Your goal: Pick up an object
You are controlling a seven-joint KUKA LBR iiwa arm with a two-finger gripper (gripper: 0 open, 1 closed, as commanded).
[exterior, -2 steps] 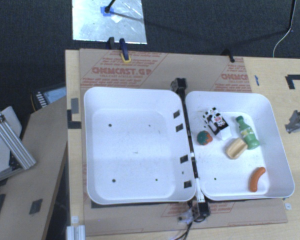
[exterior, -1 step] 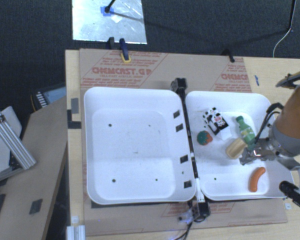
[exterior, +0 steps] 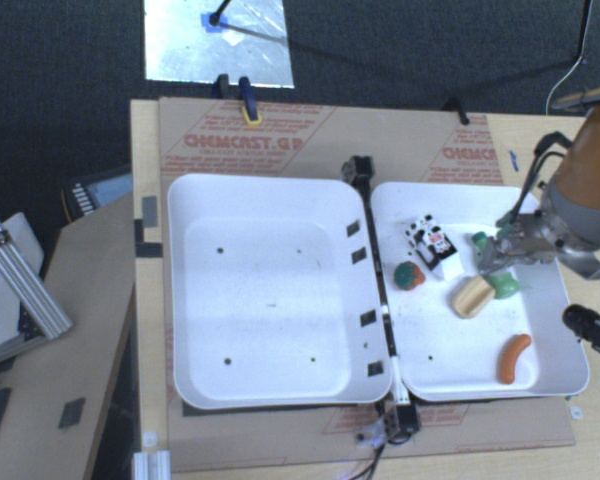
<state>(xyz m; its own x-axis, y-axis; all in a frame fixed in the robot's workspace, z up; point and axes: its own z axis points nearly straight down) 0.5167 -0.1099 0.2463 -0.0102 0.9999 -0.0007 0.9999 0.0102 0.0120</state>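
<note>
The right bin (exterior: 450, 373) holds several small objects. A black-and-white toy (exterior: 429, 242) lies near its back, with a green and red ball (exterior: 409, 275) just in front of it. A tan block (exterior: 472, 296) sits mid-bin, touching a green piece (exterior: 503, 286) on its right. An orange sausage shape (exterior: 513, 358) lies at the front right. My gripper (exterior: 494, 253) hangs low over the bin's right side, just above the green piece and the tan block. Another small green piece (exterior: 479, 239) shows beside the gripper's tip. I see nothing clearly between the fingers.
The left bin (exterior: 180, 268) stands beside the right one, joined by a black-clipped divider (exterior: 376, 288). Both rest on a cardboard sheet (exterior: 280, 138). The arm's orange band (exterior: 592, 168) rises over the right bin's far right edge. A metal rail (exterior: 20, 278) lies at the left.
</note>
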